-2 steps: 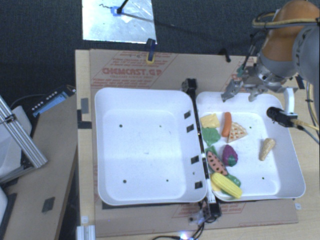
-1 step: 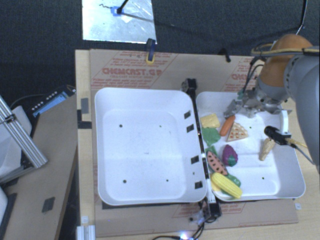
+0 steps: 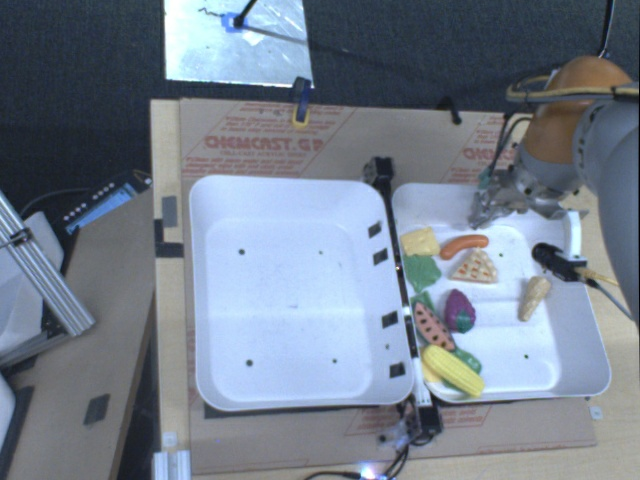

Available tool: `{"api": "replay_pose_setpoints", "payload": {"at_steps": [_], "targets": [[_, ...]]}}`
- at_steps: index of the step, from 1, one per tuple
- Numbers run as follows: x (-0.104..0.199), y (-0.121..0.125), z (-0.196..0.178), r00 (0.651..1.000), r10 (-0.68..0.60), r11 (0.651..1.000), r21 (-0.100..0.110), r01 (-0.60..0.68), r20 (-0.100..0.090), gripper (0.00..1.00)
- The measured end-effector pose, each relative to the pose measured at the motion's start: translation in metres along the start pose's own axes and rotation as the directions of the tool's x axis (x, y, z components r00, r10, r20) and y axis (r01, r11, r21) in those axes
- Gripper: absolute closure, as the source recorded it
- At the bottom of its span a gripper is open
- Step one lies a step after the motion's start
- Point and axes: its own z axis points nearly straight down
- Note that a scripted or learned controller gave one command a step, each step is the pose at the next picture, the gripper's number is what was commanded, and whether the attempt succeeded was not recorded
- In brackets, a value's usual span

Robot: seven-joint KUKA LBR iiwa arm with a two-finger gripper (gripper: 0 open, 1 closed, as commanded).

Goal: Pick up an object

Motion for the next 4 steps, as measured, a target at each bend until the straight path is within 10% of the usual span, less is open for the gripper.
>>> {"api": "replay_pose_setpoints", "payload": {"at_steps": [1,2,4], "targets": [[0.083,-0.052,0.013,1.0,-0.004,1.0,0.011,0.004,-0.006,1.0],[0.077,-0.01,0.013,1.0,-0.002,1.0,0.021,0.002,-0.003,1.0],[0.077,-0.007,0.015,1.0,0.001,1.0,0.032,-0.001,0.0,1.0]]}}
